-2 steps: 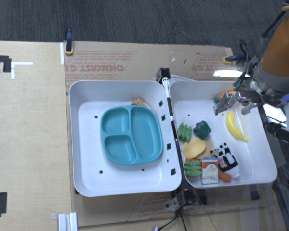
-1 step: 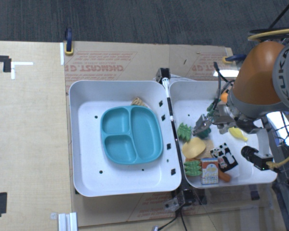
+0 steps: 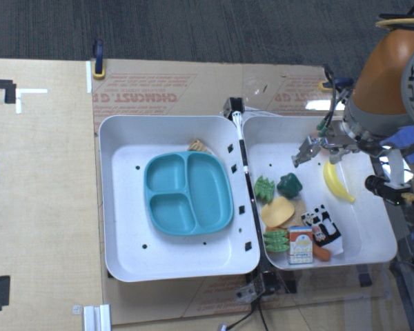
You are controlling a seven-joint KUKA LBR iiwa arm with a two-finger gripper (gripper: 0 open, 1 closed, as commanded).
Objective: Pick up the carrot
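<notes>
Hand poised low over the right bin, metal fingers spread, gripping nothing. Carrot, a small smooth orange stub, well below the hand at the near wall, beside a carton.

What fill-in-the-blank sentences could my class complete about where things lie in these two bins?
1. The blue divided plate lies in the ____ bin.
2. The banana lies in the ____ bin.
3. The carrot lies near the right bin's ____ edge, beside the small carton.
4. The plate has ____ compartments.

Missing words: left; right; front; three
</notes>
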